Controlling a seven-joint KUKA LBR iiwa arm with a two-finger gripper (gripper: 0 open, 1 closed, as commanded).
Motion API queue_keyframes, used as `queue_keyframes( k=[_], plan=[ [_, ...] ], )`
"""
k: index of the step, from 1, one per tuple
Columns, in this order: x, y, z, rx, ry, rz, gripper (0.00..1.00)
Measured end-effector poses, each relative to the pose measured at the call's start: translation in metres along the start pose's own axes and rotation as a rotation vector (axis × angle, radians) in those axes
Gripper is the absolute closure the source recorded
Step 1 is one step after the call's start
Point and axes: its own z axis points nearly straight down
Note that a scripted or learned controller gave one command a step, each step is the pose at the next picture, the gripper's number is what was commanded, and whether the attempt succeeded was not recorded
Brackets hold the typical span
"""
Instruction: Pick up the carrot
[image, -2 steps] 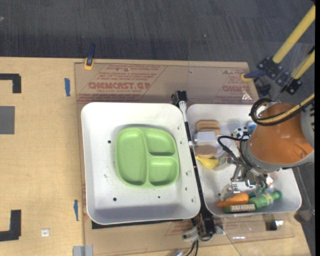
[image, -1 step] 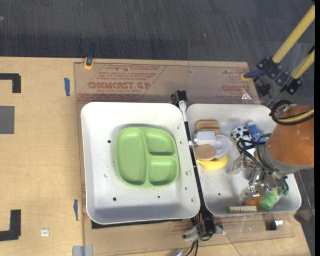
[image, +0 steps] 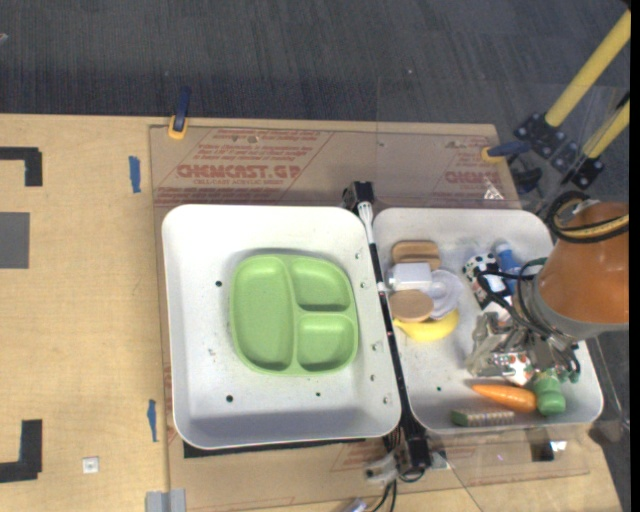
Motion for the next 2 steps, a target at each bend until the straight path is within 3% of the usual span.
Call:
queue_keyframes(
  k=[1,2],
  plan=[
    [0.0,0.0,0.001,-0.001,0.001,0.001,0.0],
    [-0.021,-0.006,0.014,-0.006,0.037,0.092,0.0]
  ],
)
